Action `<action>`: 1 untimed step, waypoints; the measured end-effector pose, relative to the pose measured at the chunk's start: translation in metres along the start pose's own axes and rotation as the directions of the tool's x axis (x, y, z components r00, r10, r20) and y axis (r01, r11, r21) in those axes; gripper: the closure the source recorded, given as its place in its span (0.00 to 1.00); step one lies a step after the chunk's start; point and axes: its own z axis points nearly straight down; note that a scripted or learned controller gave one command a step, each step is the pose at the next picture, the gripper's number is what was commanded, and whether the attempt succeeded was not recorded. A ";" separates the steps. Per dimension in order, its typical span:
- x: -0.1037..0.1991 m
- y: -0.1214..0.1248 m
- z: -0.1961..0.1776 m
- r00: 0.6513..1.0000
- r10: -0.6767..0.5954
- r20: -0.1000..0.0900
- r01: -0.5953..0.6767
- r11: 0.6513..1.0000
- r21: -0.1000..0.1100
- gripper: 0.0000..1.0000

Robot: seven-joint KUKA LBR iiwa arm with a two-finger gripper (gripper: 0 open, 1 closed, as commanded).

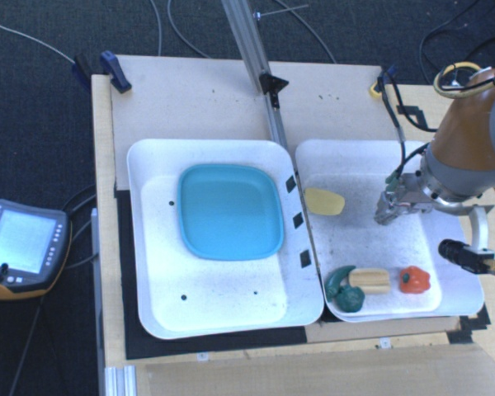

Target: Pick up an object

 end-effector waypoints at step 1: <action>0.000 -0.002 -0.042 1.000 0.000 0.000 0.000 1.000 0.000 1.00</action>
